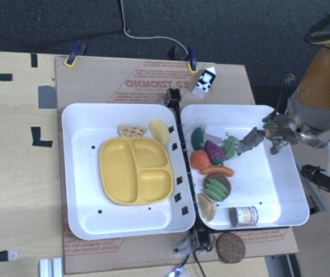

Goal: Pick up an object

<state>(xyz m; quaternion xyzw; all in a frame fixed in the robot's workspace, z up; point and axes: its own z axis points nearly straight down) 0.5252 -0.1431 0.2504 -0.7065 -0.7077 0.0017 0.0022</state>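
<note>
Nearest the lens: brown cork disc [231, 247] on the cardboard just below the right bin's front rim; small white-labelled jar [244, 215] lying on its side just inside that rim.

Left to right from there; left bin [72, 154] holds yellow divided tray [136, 169], waffle piece [131, 131] touching its back edge, pale yellow piece [160, 131] beside that, near the divider; black divider strip [179, 154] between bins.

Right bin [286, 178]: toy food bunched in its left half; dark green piece [197, 137] at the back, orange round piece [199, 159] below it, purple piece [214, 151] to its right, light green piece [230, 146] furthest right, orange carrot-like piece [218, 170] lying roughly left-right, green-brown burger-like piece [217, 186] below, beige piece [207, 208] at the front.

Gripper [247, 142] over the bin's back-middle, reaching in from the right, tip aimed left and slightly down toward the cluster; nothing visibly held; finger spacing not resolvable, cannot tell how far apart.

Key relation: nearest candidate is the light green piece, just left of the tip, close to touching; long axis looks tilted, roughly upright in view; purple piece right behind it, so crowding likely; likely step: final approach, grasp not yet made.

Black-and-white tag [204, 81] on the cardboard behind the bins, well apart.
</note>
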